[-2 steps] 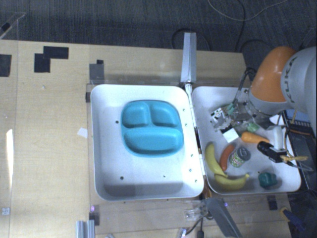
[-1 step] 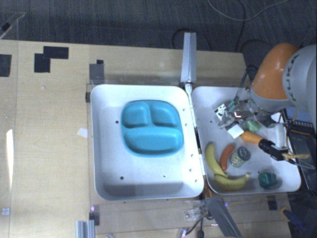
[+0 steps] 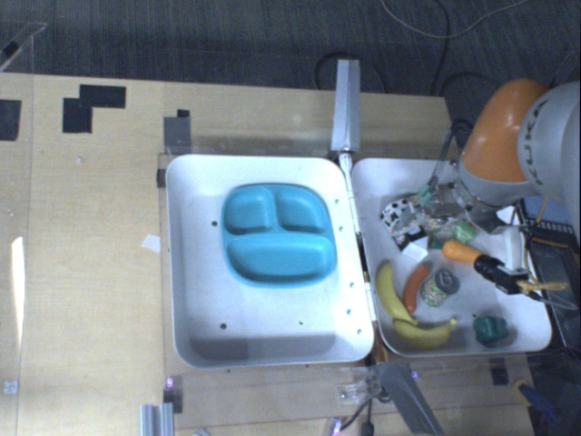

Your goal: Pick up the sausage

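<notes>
Sausage [image 3: 415,286] lies unpicked in the right bin [image 3: 536,334] beside the banana [image 3: 399,312], gripper [image 3: 425,214] hovering above, jaws' state unclear

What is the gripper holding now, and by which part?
It cannot be told: the gripper sits low among the clutter in the right bin. The sausage lies apart from it, beside the banana.

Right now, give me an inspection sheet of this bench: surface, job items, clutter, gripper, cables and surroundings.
Surface: wooden bench bearing left bin and right bin.
Job's things: sausage lies in the right bin, beside the banana.
Clutter: blue divided tray in the left bin; can, carrot, teal object in the right bin.
Gripper: gripper over the right bin's far part; state unclear.
Cables: thin cable on the floor.
Surroundings: dark carpet.
</notes>
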Controlling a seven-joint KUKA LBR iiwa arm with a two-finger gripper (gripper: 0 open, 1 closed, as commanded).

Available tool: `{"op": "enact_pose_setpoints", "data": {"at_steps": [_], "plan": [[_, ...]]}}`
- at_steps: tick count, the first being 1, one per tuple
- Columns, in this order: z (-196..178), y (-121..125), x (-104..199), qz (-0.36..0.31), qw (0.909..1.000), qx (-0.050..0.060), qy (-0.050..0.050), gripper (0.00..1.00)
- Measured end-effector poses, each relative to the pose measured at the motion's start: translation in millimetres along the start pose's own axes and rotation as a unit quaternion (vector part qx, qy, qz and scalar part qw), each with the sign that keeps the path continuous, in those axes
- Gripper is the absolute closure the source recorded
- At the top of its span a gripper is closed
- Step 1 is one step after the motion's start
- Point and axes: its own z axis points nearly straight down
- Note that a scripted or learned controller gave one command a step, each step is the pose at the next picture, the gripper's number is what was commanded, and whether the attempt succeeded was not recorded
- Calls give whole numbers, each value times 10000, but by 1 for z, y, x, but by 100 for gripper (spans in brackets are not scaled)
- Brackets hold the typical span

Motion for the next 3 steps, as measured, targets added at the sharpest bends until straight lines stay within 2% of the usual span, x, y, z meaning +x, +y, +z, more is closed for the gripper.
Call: {"op": "enact_pose_setpoints", "data": {"at_steps": [1, 2, 3], "plan": [[21, -99, 27, -620, 9981, -40, -40, 0], [-73, -22, 44, -638, 9980, 17, -3, 0], [23, -77, 30, 189, 9998, -7, -9, 0]]}}
